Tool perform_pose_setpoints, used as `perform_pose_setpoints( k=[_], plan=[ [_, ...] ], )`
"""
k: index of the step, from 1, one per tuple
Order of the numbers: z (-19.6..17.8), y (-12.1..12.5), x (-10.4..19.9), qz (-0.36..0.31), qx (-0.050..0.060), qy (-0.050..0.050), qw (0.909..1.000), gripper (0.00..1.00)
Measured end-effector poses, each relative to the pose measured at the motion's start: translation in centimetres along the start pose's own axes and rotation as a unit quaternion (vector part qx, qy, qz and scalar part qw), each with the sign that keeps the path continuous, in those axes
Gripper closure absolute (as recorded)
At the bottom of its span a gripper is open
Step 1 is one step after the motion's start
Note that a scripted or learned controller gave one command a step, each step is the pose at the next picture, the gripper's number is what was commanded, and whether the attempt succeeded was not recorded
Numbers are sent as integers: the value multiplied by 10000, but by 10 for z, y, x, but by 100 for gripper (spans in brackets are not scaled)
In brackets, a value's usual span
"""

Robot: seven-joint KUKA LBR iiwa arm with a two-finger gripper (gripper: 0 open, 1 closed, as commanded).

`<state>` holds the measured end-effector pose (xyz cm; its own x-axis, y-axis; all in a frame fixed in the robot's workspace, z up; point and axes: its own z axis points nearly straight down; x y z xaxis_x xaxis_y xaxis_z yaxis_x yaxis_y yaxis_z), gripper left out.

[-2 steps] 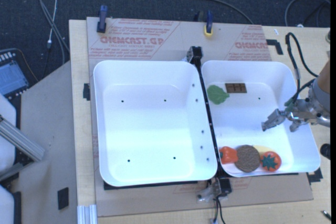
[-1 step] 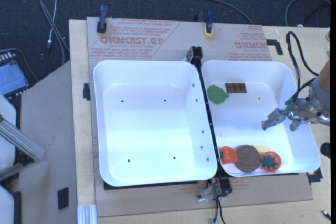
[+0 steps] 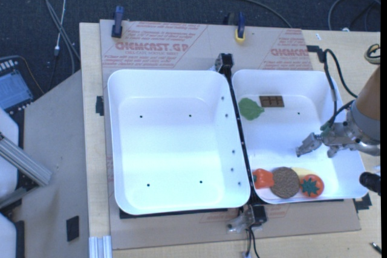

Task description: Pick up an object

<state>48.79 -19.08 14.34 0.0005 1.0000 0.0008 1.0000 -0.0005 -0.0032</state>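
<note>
While the arm (image 3: pixel 367 107) reaches in from the right edge of the frame, its gripper (image 3: pixel 305 148) hangs over the middle of the right bin (image 3: pixel 284 78), with the fingertips pointing to the left. The two fingers (image 3: pixel 309 143) are spread apart and nothing is between them; under them is bare white floor of the bin. Near the upper left of this bin lies a green leaf-shaped piece (image 3: pixel 249 108), and just beside it, to the right, a small brown chocolate bar (image 3: pixel 271 101); both are apart from the gripper. Along the lower rim of the same bin four things lie in a row: a red-orange piece (image 3: pixel 262 178) at the left, then a round brown cookie (image 3: pixel 285 182) touching it, a pale yellow piece (image 3: pixel 300 173) that is partly hidden behind the cookie, and a red tomato with a green top (image 3: pixel 312 185) at the right. The left bin (image 3: pixel 172 141) takes the centre of the frame. Both bins stand on a board with red print (image 3: pixel 158 44), which is held by two clamps (image 3: pixel 118 18) at its upper edge.
</note>
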Motion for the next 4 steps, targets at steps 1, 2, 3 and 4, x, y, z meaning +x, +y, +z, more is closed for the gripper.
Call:
perform_pose_setpoints(
  k=[1,2,3,4],
  plan=[
    [52,-1,0,-1,2,2,10000,0],
    [39,0,0,-3,-23,-6,10000,100],
    [-18,6,-8,-2,-38,-11,10000,100],
    [-61,9,-5,-5,-38,-10,10000,100]
  ],
)
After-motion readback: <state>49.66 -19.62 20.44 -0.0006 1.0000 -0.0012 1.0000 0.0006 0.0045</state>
